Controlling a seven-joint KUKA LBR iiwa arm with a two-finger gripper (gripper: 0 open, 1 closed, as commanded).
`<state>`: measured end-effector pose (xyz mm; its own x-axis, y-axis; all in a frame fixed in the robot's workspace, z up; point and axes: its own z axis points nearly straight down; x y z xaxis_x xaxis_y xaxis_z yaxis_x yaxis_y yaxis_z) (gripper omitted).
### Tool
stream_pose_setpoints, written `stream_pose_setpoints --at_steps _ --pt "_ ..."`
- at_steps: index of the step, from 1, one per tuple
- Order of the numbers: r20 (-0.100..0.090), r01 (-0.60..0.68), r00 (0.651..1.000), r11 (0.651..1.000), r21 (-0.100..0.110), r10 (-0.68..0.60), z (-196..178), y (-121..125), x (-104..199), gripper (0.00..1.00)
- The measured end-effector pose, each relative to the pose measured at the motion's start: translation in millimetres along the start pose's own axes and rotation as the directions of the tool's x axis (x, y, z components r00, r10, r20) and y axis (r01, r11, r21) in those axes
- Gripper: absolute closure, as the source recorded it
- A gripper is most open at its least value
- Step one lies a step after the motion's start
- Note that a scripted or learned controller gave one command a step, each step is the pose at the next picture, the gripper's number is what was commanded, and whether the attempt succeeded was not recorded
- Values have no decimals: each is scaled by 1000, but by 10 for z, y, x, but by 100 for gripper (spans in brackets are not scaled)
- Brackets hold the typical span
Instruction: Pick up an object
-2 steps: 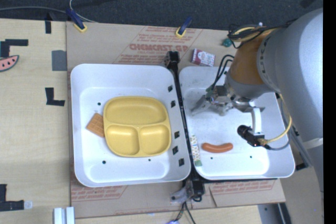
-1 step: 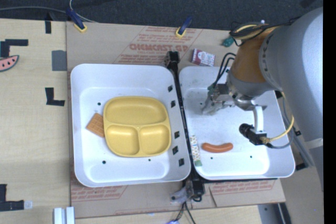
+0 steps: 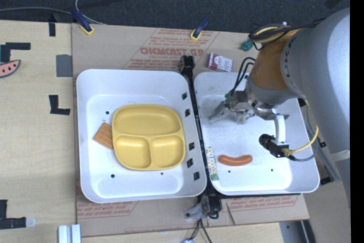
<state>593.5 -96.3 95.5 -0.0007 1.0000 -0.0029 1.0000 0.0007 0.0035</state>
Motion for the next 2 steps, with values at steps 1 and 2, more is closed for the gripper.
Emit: stream_pose_setpoints --at_steps 1,2 --pt "-2 0 1000 1000 0 0 91 -332 -87 0" --pt "0 -1 1000 1000 -3 1 87 -631 9 0"
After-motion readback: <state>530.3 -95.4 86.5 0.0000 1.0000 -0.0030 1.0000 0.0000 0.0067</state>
